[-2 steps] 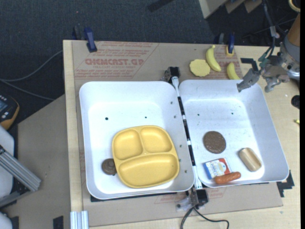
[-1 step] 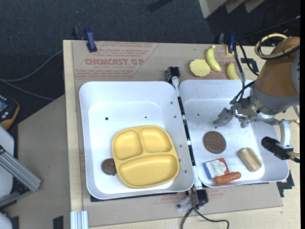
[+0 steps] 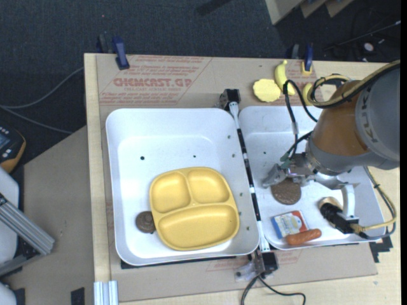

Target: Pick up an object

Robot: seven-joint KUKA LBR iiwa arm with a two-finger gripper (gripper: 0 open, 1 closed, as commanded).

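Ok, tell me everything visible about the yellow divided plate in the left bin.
The yellow divided plate looks like smooth matte plastic, a rounded rectangle with three compartments: two small ones on the far side, one long one nearer the camera. All three look bare. It lies flat, upright, in the near half of the left bin, slightly rotated. A small brown round object sits against its left edge.

The arm (image 3: 375,116) is a bulky grey cylinder with an orange band (image 3: 337,132); its metallic gripper (image 3: 280,173) seems silvery.
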